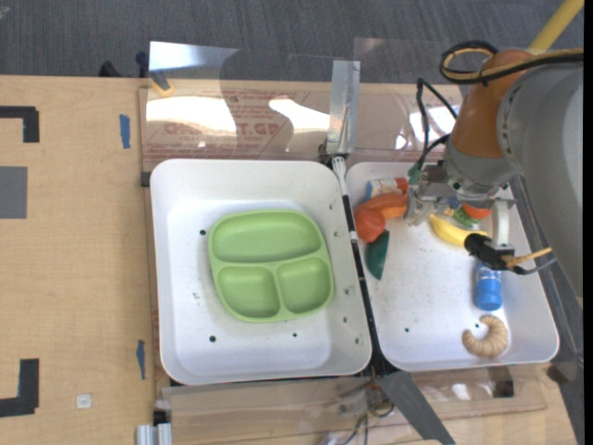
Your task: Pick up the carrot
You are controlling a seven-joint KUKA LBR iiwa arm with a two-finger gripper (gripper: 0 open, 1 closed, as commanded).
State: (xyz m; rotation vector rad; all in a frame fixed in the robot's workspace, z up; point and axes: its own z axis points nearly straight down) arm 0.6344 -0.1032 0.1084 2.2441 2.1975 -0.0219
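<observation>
The carrot (373, 221), orange with a dark green leafy end (377, 257), lies at the left side of the right bin (435, 341), close to the divider between the bins. My gripper (419, 206) is down low in the same bin, just right of the carrot's orange body and touching or nearly touching its upper end. The wrist and its cables hide the gripper's tips, so I cannot make out any hold on the carrot.
A yellow banana (448, 231), a blue bottle (487, 288) and a tan croissant-like toy (487, 336) lie right of and nearer than the gripper. A small blue-and-white item (379, 189) sits behind the carrot. A green divided plate (270, 264) is in the left bin (176, 248).
</observation>
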